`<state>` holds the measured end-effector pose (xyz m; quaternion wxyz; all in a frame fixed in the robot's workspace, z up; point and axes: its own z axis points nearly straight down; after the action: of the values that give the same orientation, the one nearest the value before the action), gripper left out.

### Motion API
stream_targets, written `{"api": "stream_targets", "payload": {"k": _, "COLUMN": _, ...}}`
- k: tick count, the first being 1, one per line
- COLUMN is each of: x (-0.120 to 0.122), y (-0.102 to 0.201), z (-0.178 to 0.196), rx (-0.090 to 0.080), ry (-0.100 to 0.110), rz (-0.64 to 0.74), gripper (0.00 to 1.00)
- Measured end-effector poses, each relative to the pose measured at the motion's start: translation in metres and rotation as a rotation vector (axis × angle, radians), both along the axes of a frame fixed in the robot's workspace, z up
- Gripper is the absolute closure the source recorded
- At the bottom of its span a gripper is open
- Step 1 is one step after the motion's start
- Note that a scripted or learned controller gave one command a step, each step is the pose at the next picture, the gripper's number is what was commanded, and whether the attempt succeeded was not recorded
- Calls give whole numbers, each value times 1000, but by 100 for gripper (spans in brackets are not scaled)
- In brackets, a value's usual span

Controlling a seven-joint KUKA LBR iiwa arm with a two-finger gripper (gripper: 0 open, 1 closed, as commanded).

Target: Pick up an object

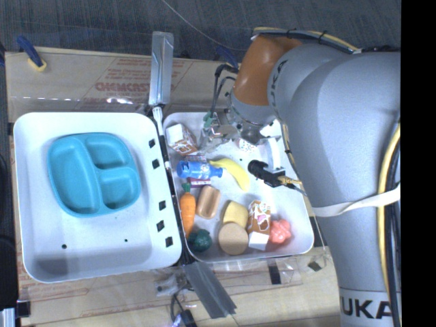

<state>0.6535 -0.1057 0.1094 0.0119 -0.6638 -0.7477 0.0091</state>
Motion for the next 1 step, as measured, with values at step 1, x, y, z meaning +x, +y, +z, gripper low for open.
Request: {"api": "stream_targets", "payload": {"k": 1, "x": 0, "y": -2, "z": 0, "rx": -4, "ry": 1, "rz": -1, "gripper": 0}}
